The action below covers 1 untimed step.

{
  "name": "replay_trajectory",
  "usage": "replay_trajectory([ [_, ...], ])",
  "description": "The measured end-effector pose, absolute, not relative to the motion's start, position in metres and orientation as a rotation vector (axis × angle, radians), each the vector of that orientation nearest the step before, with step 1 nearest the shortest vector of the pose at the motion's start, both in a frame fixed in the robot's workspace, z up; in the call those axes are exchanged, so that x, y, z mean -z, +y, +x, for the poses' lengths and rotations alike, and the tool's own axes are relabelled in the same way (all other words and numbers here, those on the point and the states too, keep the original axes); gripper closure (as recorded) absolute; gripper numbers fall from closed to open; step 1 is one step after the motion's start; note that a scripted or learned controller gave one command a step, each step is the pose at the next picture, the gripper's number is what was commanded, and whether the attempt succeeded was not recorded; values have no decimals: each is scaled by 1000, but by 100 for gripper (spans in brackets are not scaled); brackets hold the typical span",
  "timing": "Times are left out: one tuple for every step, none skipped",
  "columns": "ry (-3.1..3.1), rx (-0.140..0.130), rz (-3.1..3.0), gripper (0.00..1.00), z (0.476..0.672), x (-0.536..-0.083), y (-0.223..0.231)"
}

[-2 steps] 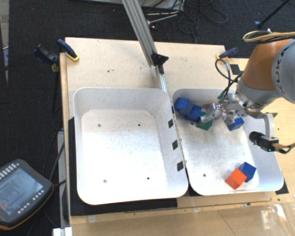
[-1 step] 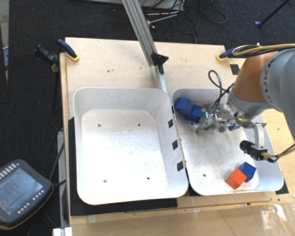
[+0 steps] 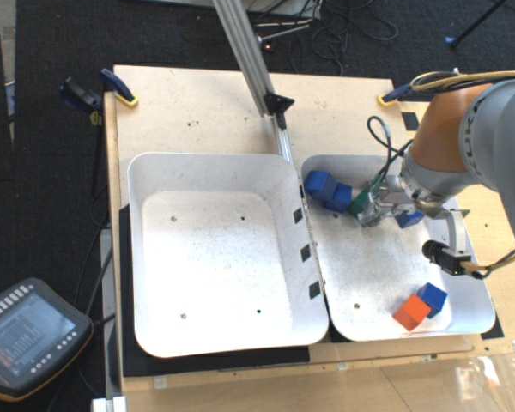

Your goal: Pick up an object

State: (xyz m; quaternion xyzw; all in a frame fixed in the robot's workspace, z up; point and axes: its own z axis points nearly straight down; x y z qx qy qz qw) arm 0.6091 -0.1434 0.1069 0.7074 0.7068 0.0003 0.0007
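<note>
My gripper (image 3: 371,212) reaches down into the back of the right bin (image 3: 369,316). It hangs just right of two blue blocks (image 3: 328,190) that lie near the bin's back left corner. A small green piece (image 3: 360,202) shows at the gripper's left side, touching or very close to it. Another blue piece (image 3: 409,220) peeks out just right of the gripper, under the wrist. An orange block (image 3: 410,313) and a blue block (image 3: 432,298) sit together at the bin's front right corner.
The left bin (image 3: 210,251) lies beside the right one, their rims meeting in the middle. A slanted metal pole (image 3: 245,45) rises from the bench behind the bins. Clamps (image 3: 120,88) hold the board's back corners. A teach pendant (image 3: 26,337) lies at lower left.
</note>
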Motion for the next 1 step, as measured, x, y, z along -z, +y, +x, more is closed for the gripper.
replay_trajectory([
  [2218,-6,2215,100,614,-170,-148],
])
